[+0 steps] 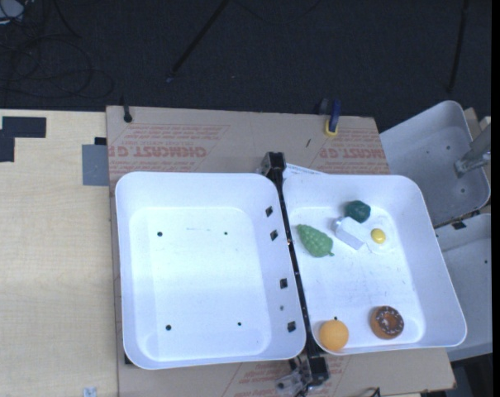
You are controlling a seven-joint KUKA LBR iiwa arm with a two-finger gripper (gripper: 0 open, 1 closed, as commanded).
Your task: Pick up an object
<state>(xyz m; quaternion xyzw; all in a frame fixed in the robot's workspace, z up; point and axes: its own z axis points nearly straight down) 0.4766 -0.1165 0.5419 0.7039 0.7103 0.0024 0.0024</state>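
Object candidates all lie in the right bin (445, 292): an orange ball (333, 335) and a brown ring-shaped doughnut (387, 322) at its near edge, and a green leafy piece (314, 241), a white block (348, 235), a dark green lump (358, 211) and a small yellow piece (378, 236) farther back.

A grey piece that may be part of the arm (473, 157) sits at the frame's right, well apart from them all. I cannot tell whether the pincer is wide or narrow. Nothing looks lifted, so I judge the step to be the approach. The next move calls for a reach leftward over one well-separated item, perhaps the ball, then a descent.
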